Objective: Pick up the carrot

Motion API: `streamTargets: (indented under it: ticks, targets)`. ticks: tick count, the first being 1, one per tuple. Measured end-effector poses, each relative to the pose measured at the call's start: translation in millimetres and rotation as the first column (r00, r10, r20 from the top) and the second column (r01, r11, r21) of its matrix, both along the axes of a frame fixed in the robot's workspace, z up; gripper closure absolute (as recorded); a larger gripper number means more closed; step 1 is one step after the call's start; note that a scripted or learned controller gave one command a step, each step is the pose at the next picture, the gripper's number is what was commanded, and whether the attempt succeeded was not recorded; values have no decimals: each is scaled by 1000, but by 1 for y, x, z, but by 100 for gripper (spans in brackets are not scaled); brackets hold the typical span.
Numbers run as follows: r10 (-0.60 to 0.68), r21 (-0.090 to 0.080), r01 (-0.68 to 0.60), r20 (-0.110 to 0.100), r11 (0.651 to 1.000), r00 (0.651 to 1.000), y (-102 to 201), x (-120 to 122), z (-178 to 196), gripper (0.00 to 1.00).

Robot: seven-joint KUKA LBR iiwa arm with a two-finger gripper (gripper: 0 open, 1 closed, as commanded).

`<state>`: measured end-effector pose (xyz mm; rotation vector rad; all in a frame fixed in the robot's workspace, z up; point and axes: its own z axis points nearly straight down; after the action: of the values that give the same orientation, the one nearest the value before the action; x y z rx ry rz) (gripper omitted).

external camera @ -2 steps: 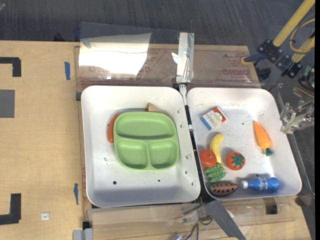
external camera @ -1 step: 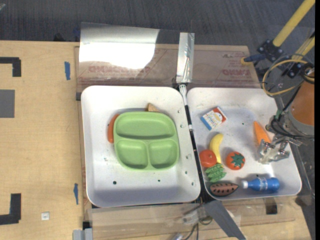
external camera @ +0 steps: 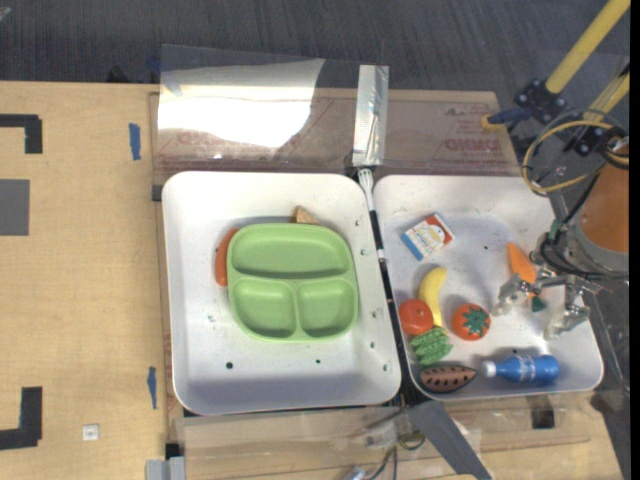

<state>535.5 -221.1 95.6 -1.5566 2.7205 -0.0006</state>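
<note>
The carrot (external camera: 519,262) is a small orange piece lying at a slant near the right side of the right bin (external camera: 470,200). My gripper (external camera: 541,305) hangs just below and to the right of it, over the bin floor. Its two metal fingers (external camera: 512,293) stand apart, so it is open, and nothing lies between them. The left finger sits close under the carrot's lower end. The orange-banded wrist (external camera: 608,218) hides the bin's right wall.
The right bin also holds a white-and-blue carton (external camera: 428,235), a banana (external camera: 432,290), a red tomato (external camera: 416,316), a red fruit with a green top (external camera: 470,321), a green vegetable (external camera: 432,345), a brown item (external camera: 447,377) and a blue bottle (external camera: 525,369). A green divided plate (external camera: 292,280) lies in the left bin (external camera: 190,348).
</note>
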Motion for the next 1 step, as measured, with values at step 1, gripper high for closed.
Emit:
streamTargets:
  ticks: [1]
  targets:
    - [73, -6, -73, 2, 997, 997, 32, 13, -6, 0]
